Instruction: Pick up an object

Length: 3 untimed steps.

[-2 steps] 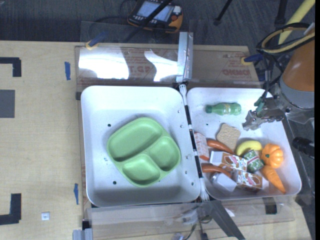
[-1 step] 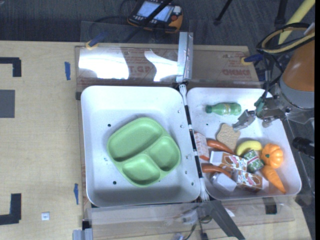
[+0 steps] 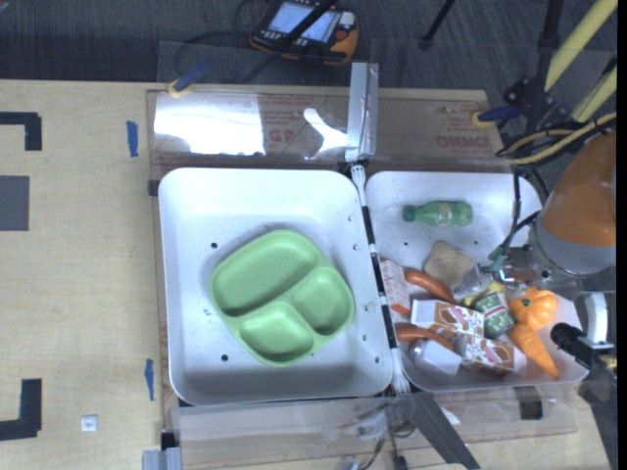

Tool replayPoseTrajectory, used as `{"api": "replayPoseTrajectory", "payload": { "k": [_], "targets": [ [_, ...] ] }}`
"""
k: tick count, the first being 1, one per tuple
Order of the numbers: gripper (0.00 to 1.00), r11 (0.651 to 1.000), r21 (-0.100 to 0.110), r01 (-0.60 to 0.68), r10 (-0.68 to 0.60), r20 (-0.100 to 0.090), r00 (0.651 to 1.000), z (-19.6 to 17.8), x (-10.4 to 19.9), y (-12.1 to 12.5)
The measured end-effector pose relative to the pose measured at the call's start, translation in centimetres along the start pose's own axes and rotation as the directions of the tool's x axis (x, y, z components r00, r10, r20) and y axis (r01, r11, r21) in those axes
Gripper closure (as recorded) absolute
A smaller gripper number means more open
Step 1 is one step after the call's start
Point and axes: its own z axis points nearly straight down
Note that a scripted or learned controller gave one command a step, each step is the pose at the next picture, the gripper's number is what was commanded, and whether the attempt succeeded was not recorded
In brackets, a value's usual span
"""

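Observation:
The right bin (image 3: 487, 186) holds a jumble of small items. A green bottle (image 3: 438, 213) lies on its side near the far wall. Below it sit a brown block (image 3: 448, 260), an orange carrot-like piece (image 3: 424, 284), a printed carton (image 3: 472, 333), a small green can (image 3: 495, 314), an orange pepper (image 3: 535, 306) and another carrot (image 3: 538, 351). My gripper (image 3: 496, 268) reaches in from the right and hangs low over the middle of the pile, beside the brown block and just above the can. Its tips are lost in the clutter.
The left bin (image 3: 186, 262) holds a green divided plate (image 3: 282, 297). A clear plastic wall (image 3: 361, 111) stands behind the bins. The grey wrist with its orange band (image 3: 586, 204) overhangs the right bin's right edge. A handheld controller (image 3: 302, 25) lies on the floor behind.

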Motion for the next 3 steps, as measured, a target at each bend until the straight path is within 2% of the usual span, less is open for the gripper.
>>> {"api": "replayPoseTrajectory", "payload": {
  "k": [1,2,3],
  "targets": [
    [0.0,0.985,-0.009,0.173,-0.173,0.003,0.985,2.5,4.0,-1.5],
    [1.0,0.985,-0.014,0.171,-0.17,0.007,0.985,1.4,3.9,-1.4],
    [1.0,0.999,0.0,-0.045,0.045,0.001,0.999,-9.9,7.8,-2.9]
  ]
}}
